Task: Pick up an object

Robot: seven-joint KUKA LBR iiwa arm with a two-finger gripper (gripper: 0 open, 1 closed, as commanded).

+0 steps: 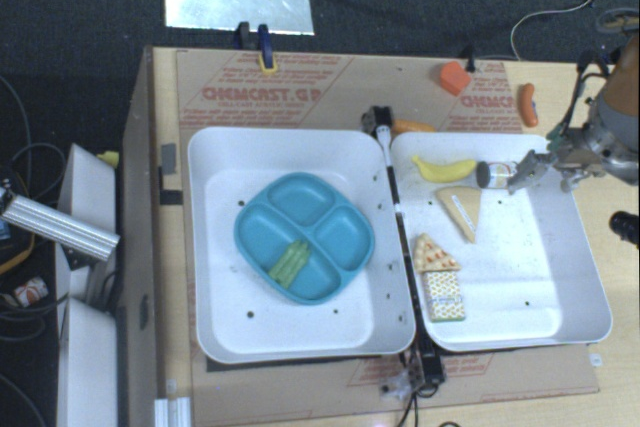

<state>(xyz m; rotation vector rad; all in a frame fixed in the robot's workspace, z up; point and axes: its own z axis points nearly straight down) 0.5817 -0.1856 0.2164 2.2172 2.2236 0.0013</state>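
Note:
My gripper (497, 176) reaches in from the right and hangs low over the far part of the right bin (560, 315). Its tip is just right of a yellow banana (445, 169), close to the banana's right end. Whether they touch is unclear. A beige wedge (460, 213) lies just in front of the banana. Nearer the front sit a tan waffle-like slice (433, 253) and a green-and-white packet (443, 295), both along the bin's left wall.
The left bin (220, 315) holds a blue divided plate (250, 225) with a green piece (290, 262) in its front compartment. Behind the bins on the bench lie an orange block (453, 77), a red sausage (527, 105) and an orange carrot-like piece (412, 127).

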